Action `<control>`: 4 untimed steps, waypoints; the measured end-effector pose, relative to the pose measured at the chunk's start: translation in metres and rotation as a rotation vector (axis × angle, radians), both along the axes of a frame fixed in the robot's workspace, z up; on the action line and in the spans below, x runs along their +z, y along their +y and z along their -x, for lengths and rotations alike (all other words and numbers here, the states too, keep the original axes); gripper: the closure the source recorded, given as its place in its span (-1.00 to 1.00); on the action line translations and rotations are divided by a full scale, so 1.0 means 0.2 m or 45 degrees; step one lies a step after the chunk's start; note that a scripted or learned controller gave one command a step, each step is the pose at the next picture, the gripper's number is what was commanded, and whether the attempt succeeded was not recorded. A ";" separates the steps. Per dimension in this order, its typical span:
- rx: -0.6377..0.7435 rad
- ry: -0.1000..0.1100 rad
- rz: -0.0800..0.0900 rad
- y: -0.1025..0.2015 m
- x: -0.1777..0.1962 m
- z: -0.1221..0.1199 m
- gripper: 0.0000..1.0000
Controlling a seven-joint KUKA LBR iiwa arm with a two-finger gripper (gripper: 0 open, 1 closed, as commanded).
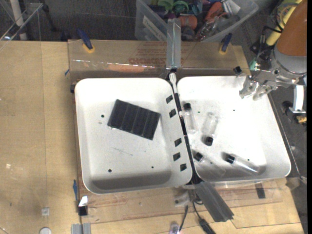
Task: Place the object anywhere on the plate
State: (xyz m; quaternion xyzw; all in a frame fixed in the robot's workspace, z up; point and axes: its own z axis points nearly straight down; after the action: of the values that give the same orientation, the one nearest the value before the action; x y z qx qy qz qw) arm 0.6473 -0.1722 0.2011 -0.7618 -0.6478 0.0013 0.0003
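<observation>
Landmark: centre divider [176, 126] between two white bins.

- Plate [134, 119]: dark ribbed rectangle, lay flat in left bin [92, 174], tilted, just left of divider.
- Objects: clear vials with black caps, several, in right bin [273, 130] right of divider; one [239, 163] lay well right, near front wall.
- Handling, judged: light, rigid, slippery, prone to roll; grip across body mid-length.
- Gripper [254, 87]: hovered over right bin's far right corner, nothing between fingers; open-or-closed cannot be told.
- Clearance: divider ridge to cross; plate surrounded by bare floor.

Wooden bench [34, 130] bears two white bins [92, 174] side by side.
</observation>
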 end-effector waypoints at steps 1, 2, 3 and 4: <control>-0.599 -0.003 0.001 0.35 0.51 0.08 1.00; -0.943 0.006 0.000 0.29 0.28 0.07 1.00; -1.266 0.006 0.002 0.39 0.22 0.19 1.00; -1.495 -0.004 0.000 0.65 0.53 0.16 1.00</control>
State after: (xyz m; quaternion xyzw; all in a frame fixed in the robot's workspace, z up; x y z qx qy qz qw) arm 0.6152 -0.0415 0.3078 -0.9931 -0.1172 -0.0003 0.0001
